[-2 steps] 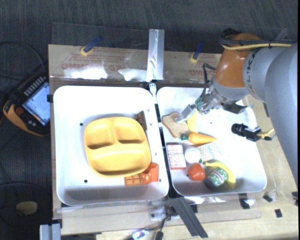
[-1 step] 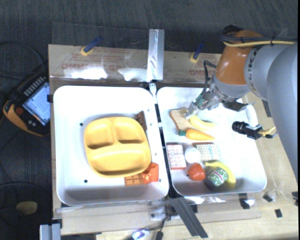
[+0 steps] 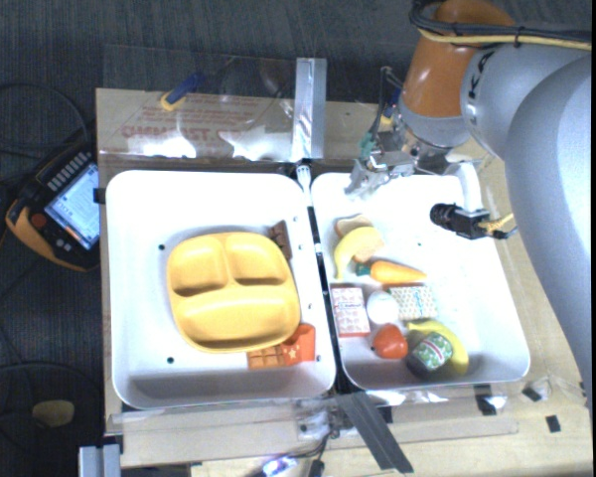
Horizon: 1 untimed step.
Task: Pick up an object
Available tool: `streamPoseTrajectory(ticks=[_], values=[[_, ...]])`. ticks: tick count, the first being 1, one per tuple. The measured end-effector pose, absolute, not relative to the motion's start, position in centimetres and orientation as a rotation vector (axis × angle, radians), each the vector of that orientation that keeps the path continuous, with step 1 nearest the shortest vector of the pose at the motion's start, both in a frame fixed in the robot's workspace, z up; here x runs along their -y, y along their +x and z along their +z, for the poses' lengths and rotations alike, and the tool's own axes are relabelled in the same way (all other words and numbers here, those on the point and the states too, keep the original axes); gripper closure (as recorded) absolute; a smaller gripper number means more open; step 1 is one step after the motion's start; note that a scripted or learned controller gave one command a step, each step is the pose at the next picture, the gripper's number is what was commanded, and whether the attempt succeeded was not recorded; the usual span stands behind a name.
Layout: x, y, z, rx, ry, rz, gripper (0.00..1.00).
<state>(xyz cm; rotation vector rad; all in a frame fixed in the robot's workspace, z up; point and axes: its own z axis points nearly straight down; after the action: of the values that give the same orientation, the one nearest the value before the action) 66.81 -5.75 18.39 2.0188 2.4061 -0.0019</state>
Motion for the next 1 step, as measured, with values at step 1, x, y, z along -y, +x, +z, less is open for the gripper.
streamPoseTrajectory(ticks=[1], values=[[5.78, 66.80, 18.37, -2.406, 2.019, -0.003, 0.00]])
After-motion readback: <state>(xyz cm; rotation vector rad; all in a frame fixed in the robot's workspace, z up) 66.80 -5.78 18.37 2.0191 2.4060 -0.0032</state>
